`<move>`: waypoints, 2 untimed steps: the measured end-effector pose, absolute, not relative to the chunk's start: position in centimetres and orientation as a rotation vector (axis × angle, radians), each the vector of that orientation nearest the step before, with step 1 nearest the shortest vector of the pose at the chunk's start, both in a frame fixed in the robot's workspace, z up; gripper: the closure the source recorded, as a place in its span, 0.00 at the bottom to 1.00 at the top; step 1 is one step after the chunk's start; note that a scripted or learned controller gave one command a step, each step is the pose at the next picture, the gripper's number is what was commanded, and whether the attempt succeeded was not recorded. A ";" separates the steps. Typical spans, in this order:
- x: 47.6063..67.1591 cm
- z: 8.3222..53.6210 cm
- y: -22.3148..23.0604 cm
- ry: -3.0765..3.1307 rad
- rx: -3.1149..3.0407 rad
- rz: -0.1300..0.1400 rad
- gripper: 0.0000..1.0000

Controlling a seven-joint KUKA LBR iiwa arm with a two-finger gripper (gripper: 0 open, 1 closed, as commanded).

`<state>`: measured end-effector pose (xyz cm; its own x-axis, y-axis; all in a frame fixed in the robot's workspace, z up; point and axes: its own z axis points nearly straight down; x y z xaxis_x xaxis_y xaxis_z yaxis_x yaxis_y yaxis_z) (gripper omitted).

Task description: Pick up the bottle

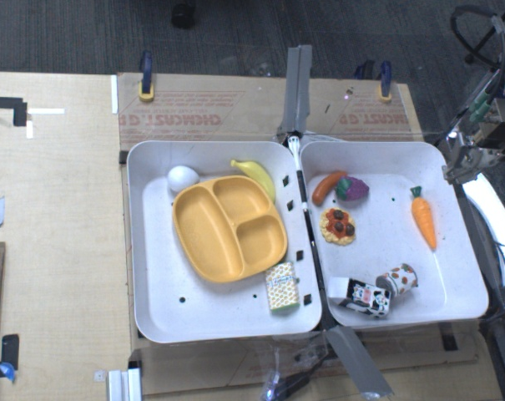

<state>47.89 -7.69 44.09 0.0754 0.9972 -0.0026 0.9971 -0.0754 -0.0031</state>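
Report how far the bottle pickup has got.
Nothing looks done yet. The bottle lies on its side near the front of the right bin, beside the cow-patterned carton, with nothing gripping it. Nothing is in hand: the arm's hardware sits at the right bin's far right edge, away from the bottle. Reaching over, grasping and lifting all remain.

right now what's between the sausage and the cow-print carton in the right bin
In the camera view, a small round pizza lies between the sausage and the cow-print carton.
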 end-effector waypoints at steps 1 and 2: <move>47.9 44.1 -6.6 -1.280 -2.870 0.005 1.00; 47.9 44.1 -3.5 -0.832 -3.031 0.004 1.00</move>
